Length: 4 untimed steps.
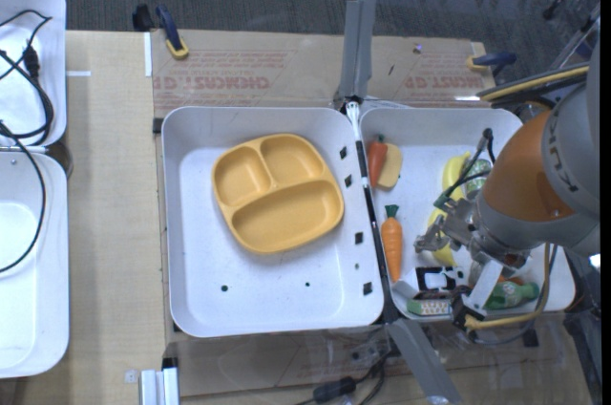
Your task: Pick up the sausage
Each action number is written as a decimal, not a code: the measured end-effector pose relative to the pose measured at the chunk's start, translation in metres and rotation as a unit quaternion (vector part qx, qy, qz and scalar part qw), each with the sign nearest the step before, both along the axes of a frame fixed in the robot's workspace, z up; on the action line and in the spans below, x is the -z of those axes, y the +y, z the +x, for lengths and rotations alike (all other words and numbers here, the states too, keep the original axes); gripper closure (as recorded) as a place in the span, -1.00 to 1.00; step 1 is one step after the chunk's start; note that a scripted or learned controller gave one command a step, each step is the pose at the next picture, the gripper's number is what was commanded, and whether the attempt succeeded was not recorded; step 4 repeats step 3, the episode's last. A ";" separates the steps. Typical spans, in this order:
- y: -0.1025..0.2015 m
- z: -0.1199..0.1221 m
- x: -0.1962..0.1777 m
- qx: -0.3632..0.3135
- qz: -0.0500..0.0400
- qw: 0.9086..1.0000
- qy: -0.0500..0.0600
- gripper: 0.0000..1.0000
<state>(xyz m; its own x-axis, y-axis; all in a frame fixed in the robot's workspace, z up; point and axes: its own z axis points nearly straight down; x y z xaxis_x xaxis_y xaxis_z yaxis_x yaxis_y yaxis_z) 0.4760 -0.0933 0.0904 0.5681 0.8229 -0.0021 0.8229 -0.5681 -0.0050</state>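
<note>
My gripper [449,284] is low in the front part of the right bin [420,131], with the grey and orange arm [525,179] coming in from the right above it. Just below the gripper, against the bin's front wall, lies a small brownish piece [431,306] that may be the sausage; it is partly covered and too small to name for sure. Whether the gripper touches it cannot be seen.
The right bin also holds a carrot [392,243], an orange and yellow piece [384,162], a banana [452,176] partly under the arm, and a green item [511,294] at the front right. A yellow divided plate [277,193] lies in the left bin [191,231].
</note>
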 end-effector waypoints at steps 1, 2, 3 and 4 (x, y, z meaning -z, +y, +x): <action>0.000 0.000 0.000 0.000 0.000 1.000 0.000 -1.00; -0.004 0.007 -0.041 -0.052 0.000 0.999 -0.001 -1.00; -0.081 0.019 -0.109 -0.061 -0.001 0.998 -0.001 -1.00; -0.081 0.019 -0.109 -0.061 -0.001 0.998 -0.001 -1.00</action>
